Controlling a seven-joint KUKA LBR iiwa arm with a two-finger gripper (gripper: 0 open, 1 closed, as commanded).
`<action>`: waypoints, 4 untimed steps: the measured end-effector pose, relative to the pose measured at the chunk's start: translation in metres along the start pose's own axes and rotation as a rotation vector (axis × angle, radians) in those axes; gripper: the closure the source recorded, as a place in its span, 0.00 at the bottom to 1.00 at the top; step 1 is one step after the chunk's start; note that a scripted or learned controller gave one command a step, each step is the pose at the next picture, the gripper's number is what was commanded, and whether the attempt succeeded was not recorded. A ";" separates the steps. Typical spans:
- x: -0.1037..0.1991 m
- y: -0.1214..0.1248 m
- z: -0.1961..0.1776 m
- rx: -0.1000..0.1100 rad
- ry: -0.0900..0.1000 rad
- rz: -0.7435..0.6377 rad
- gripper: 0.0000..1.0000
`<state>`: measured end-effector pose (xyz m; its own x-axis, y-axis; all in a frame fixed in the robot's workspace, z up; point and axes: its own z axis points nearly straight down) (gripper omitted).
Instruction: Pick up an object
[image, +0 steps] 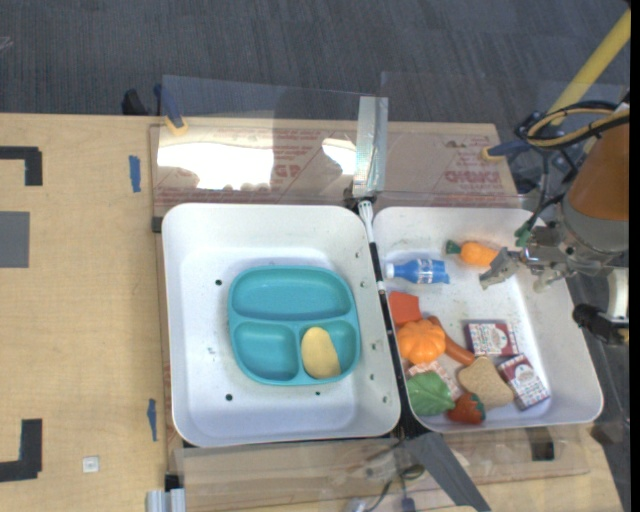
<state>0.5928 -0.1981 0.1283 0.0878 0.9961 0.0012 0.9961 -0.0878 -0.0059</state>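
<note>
My pincer (520, 268) hangs over the right bin (580, 395), near its far right part, with nothing between its fingers.

The two fingers stand apart, one towards the toy carrot (474, 253), which lies just beside it; a small water bottle (418, 270) lies left of the carrot. Nearer the front of that bin sit an orange pumpkin (423, 341), a green leafy toy (430, 392), a slice of bread (485, 379), a red strawberry (467, 408) and two small cartons (505, 356). In the left bin (190, 330) a teal divided tray (285, 310) holds a yellow potato-like piece (320, 352) in its front right compartment. Both bins rest on the wooden surface (75, 300).
</note>
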 end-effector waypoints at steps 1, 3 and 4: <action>0.009 0.051 0.043 -0.005 0.002 0.015 0.00; 0.042 0.063 0.037 0.028 -0.001 -0.036 1.00; 0.042 0.065 0.035 0.022 -0.002 -0.036 0.00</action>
<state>0.6610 -0.1617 0.0927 0.0515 0.9987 0.0003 0.9983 -0.0515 -0.0275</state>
